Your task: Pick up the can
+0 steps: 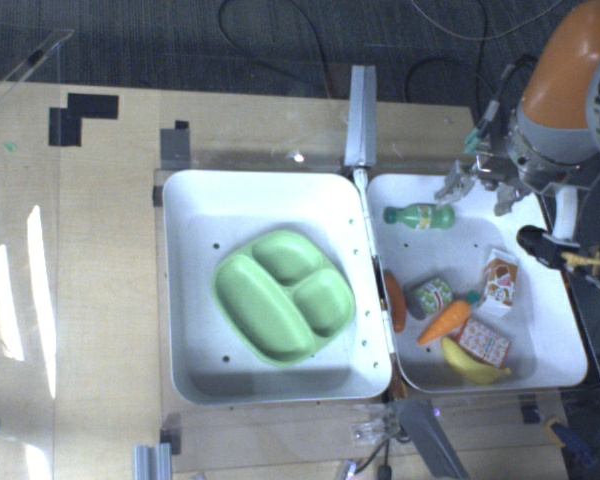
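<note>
Gripper (483, 189) is seen over the far right corner of the right bin (565, 368), fingers spread apart, nothing held between them. A green bottle (420, 216) lies on its side just left of it. The can (432, 295) is found lower down (mid-bin, toward the left wall), well apart from the gripper, with a carrot (446, 320) touching it. A banana (472, 365) and two small cartons (500, 280) are placed nearby. A green divided plate (283, 295) is held in the left bin (185, 268).
</note>
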